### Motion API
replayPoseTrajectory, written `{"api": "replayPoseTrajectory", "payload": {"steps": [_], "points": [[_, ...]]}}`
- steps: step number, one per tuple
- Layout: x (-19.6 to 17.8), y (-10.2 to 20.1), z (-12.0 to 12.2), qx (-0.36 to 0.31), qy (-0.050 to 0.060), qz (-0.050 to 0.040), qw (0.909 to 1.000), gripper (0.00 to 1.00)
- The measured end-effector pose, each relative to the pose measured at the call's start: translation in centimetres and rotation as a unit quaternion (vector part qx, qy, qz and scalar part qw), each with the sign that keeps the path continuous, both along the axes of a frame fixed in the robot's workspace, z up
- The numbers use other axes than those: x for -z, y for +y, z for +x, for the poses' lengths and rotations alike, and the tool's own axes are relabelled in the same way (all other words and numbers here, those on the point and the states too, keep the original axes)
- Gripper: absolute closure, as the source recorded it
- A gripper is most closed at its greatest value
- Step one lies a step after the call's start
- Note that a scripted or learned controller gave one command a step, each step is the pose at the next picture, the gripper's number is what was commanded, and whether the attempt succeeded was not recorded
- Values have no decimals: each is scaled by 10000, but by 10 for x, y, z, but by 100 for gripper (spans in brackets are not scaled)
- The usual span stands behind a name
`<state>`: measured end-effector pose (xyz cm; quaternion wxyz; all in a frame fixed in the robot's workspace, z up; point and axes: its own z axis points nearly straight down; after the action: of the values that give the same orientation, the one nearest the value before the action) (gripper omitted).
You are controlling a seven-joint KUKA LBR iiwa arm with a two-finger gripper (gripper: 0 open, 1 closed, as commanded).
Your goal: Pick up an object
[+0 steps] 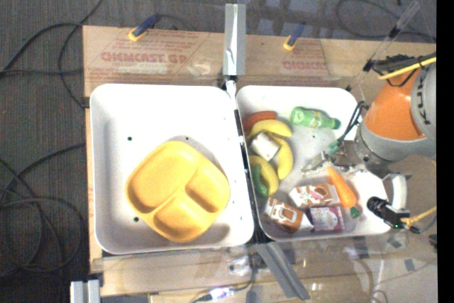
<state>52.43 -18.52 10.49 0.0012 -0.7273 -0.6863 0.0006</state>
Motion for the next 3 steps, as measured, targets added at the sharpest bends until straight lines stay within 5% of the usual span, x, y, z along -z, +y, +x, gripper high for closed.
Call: {"api": "replayPoseTrajectory", "payload": {"steps": [1, 2, 3], "points": [[-8, 1, -1, 0, 14, 9, 10000, 100], [-8, 0, -1, 1, 15, 8, 10000, 0], [14, 1, -33, -107, -117, -31, 9999, 0]]}}
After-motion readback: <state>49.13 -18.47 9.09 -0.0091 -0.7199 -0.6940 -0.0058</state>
